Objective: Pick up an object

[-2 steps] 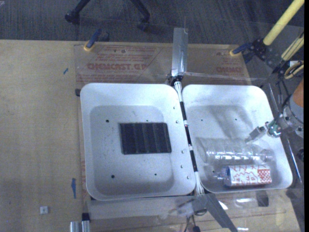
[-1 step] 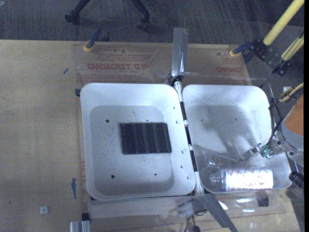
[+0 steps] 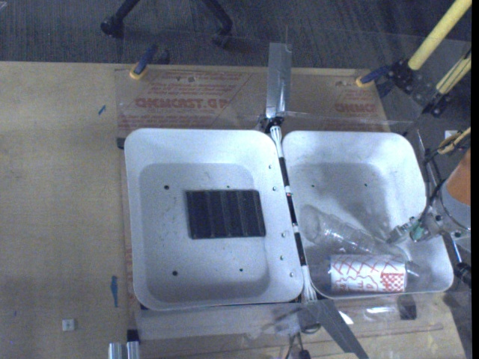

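Observation:
A dark ribbed rectangular pad (image 3: pixel 224 214) lies flat in the middle of the left bin (image 3: pixel 150 163). In the right bin (image 3: pixel 352 152), a clear plastic bottle (image 3: pixel 348 232) lies on its side, its green cap (image 3: pixel 416 234) pointing right. In front of it, a red-and-white patterned paper cup (image 3: pixel 367 274) lies along the near wall. The arm's orange band (image 3: pixel 462 176) and grey wrist show at the right edge, and my gripper (image 3: pixel 451 219) hangs over the right bin's right rim, just right of the green cap. Nothing visible is held.
Black cables (image 3: pixel 430 193) run down along the right bin's right rim. A metal post (image 3: pixel 277 81) stands behind the divider between the bins. Yellow-handled clamps (image 3: pixel 441 28) sit at the back right. A tripod base (image 3: pixel 165 6) stands on the floor beyond the bench.

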You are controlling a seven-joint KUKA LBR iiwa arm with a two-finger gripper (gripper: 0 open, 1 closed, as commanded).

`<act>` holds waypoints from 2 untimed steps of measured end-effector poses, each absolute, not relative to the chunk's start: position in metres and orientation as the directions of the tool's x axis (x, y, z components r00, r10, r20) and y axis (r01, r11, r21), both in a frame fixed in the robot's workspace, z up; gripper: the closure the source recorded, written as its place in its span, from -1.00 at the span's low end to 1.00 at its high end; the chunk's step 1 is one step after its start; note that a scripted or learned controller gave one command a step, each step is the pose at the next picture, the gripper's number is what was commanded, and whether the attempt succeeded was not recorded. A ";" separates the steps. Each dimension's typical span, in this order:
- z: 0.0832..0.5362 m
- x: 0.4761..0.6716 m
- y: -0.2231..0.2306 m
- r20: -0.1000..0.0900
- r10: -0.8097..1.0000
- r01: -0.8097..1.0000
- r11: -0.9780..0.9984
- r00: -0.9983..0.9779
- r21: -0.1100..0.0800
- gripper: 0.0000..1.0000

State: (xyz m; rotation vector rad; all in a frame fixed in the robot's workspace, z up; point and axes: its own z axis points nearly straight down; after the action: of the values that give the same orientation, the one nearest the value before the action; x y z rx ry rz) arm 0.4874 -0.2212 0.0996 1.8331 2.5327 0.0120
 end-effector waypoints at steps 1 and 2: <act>0.111 0.513 -0.167 -0.006 0.954 0.954 0.299 -0.299 0.006 1.00; 0.117 0.515 -0.183 -0.033 0.959 0.960 0.280 -0.280 0.017 -1.00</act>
State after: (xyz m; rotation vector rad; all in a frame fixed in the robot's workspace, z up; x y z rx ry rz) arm 0.5145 -0.1826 0.1170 1.8624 2.4839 -0.0094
